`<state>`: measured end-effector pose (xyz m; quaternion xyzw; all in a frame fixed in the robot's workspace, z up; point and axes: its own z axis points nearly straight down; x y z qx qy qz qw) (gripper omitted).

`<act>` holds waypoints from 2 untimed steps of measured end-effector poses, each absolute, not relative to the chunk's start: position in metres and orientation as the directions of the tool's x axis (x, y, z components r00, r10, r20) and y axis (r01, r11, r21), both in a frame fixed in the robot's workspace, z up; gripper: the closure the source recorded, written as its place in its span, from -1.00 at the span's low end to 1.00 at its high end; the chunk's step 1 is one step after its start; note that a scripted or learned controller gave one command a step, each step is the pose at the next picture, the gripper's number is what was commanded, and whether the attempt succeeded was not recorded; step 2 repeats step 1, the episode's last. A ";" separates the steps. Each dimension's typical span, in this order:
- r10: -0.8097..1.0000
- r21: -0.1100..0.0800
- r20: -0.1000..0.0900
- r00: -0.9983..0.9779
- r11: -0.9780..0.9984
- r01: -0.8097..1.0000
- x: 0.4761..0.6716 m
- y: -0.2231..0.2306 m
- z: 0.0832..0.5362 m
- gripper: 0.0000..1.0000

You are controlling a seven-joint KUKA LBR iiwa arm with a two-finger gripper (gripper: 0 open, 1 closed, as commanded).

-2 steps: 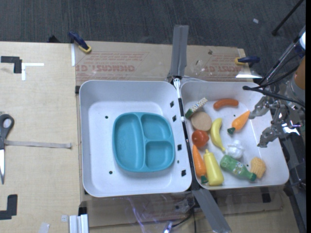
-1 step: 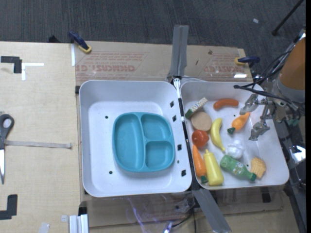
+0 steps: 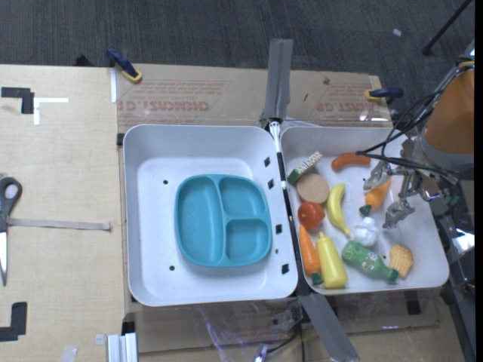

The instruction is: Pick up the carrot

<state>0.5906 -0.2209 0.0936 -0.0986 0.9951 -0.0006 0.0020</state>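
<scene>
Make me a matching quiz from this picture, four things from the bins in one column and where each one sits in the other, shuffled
Things:
1. blue divided plate
2. carrot
3. corn cob
4. yellow bottle

Places:
A. right bin's near right corner
B. along the right bin's left wall
C. centre of the left bin
D. just right of the carrot, beside it

Pairs: 1-C, 2-B, 3-A, 4-D

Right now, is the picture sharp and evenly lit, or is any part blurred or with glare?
Camera view: lighting is even and soft, with faint shadows inside the left bin; the blue plate and the carrot look sharp; the gripper is slightly blurred; the right bin looks bright white.
</scene>
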 end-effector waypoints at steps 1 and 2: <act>-0.200 -0.005 -0.009 -0.980 0.980 -0.200 0.593 -0.220 0.105 1.00; -0.200 -0.005 -0.009 -0.980 0.980 -0.200 0.593 -0.220 0.105 1.00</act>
